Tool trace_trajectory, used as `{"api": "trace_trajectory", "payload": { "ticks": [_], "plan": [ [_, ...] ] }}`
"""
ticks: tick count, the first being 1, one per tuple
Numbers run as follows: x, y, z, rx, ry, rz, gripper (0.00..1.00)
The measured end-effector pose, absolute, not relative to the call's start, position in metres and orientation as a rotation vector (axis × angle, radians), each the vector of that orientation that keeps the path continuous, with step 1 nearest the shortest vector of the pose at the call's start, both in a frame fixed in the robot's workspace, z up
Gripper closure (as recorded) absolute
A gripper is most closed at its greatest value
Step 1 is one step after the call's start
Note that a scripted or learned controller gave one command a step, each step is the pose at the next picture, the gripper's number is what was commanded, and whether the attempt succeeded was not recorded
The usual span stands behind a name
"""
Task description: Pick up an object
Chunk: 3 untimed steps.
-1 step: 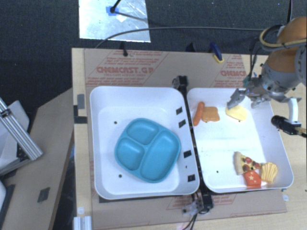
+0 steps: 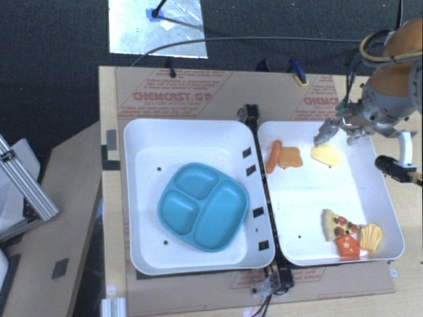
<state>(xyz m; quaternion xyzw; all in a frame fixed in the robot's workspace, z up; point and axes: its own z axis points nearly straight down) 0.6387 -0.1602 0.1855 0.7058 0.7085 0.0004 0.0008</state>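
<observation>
Because the gripper [image 2: 338, 132], fingers spread and empty, hovers just far of the pale yellow piece [image 2: 326, 155], closing could miss it.

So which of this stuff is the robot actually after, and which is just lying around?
Part of the job:
- two-finger tool on the grey arm
- pale yellow rounded piece just below it, the likely target

Just lying about:
- orange carrot-shaped stick
- orange flat chunk
- toy pizza slice
- yellow shell-shaped piece
- blue divided plastic plate

Divided plate [image 2: 203, 207] in left bin [image 2: 142, 177]. In right bin [image 2: 370, 197]: carrot [image 2: 272, 156] far left, pizza slice [image 2: 338, 226] near right. My gripper [image 2: 340, 129] above far edge.
</observation>
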Motion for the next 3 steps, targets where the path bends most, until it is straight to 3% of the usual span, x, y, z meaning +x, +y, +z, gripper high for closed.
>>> {"api": "trace_trajectory", "payload": {
  "ticks": [2, 3],
  "plan": [
    [0.652, -0.162, 0.086, 2.209, 2.225, 0.004, 0.0],
    [0.654, -0.164, 0.102, 2.199, 2.22, 0.009, 1.0]
  ]
}}
